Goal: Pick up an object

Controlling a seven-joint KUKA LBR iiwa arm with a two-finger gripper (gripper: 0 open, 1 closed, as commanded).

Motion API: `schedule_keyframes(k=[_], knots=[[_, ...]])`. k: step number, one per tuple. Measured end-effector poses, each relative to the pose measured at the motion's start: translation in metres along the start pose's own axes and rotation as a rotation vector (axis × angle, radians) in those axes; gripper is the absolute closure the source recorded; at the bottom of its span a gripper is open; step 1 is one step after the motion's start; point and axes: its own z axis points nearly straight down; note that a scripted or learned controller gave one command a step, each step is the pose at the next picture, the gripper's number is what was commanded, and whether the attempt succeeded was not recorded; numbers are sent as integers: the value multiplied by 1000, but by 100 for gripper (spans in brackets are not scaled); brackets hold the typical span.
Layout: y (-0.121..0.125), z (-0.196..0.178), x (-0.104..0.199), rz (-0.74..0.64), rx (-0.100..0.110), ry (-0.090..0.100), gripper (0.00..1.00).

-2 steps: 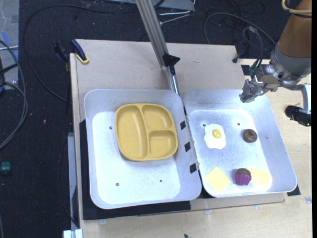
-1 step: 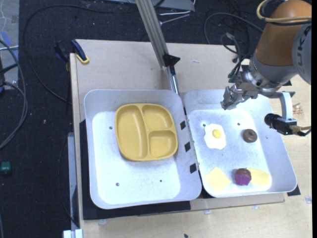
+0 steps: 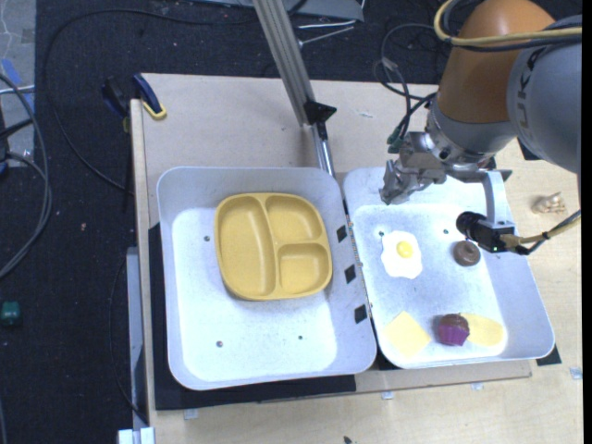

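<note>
Landmark: fried egg (image 3: 401, 255) in right bin (image 3: 527, 326). Bare floor just right of egg, up to brown disc (image 3: 466, 254). Beyond egg, far corner taken by gripper (image 3: 400, 185). Nearer than egg: pale yellow slice (image 3: 406, 332), purple piece (image 3: 451, 329) and yellow piece (image 3: 487, 331) line the near wall; open strip between them and egg.

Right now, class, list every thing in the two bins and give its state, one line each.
Yellow plastic divided tray: flat in the left white bin, compartments facing up.
Toy fried egg: flat, yolk up, right white bin.
Purple round toy: resting against a yellow slice.
Yellow wedge: lying flat.
Brown disc: lying free.
Tool: above the right bin's far edge.
</note>
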Motion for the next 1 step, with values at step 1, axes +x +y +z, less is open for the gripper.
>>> schedule_keyframes(k=[1], knots=[[-6, 12, 60, 0, 1, 0, 100]])
